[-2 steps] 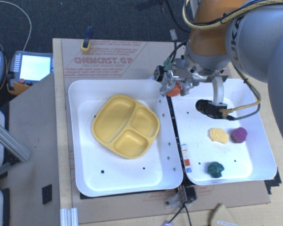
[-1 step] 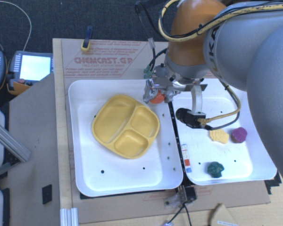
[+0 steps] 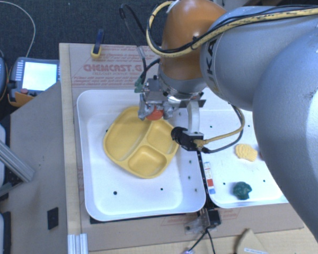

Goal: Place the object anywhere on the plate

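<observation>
Red small obj (image 3: 156,113) seen at tool (image 3: 151,112) over yellow divided plastic plate (image 3: 140,147), prob. for release; grip can't be told.

A robotics lab: a large grey industrial arm with an orange band (image 3: 188,33) reaches over shallow white plastic bins (image 3: 95,194) on a brown board, with lit handheld control pendants (image 3: 34,75) far left.

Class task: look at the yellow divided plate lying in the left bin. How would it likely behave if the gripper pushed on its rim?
The yellow plate looks like thin moulded plastic, so probably light and stiff. Lying loose on the smooth white bin, it would likely slide. Its raised rim suggests that pressing an edge might tip it.
</observation>
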`<state>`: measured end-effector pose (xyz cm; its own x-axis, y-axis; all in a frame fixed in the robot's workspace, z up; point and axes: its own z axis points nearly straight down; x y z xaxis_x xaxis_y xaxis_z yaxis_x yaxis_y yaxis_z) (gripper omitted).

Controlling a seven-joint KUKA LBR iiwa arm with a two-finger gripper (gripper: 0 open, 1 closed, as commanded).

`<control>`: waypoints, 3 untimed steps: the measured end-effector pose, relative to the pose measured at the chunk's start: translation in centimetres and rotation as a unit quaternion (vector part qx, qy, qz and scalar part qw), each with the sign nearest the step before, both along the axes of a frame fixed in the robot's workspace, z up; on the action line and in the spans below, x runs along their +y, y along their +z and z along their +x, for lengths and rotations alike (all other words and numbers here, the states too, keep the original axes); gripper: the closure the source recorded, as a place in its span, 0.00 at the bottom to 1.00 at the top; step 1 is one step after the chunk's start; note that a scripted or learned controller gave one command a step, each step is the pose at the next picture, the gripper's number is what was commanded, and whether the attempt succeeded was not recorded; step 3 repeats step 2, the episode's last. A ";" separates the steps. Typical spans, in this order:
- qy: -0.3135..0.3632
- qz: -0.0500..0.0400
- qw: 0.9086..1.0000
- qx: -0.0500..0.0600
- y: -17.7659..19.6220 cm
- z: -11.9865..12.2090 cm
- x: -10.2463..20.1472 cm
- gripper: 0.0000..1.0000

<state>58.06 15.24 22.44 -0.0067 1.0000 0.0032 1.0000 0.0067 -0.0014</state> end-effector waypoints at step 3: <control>-0.003 -0.001 1.000 0.000 0.9 -1.9 4.2 0.00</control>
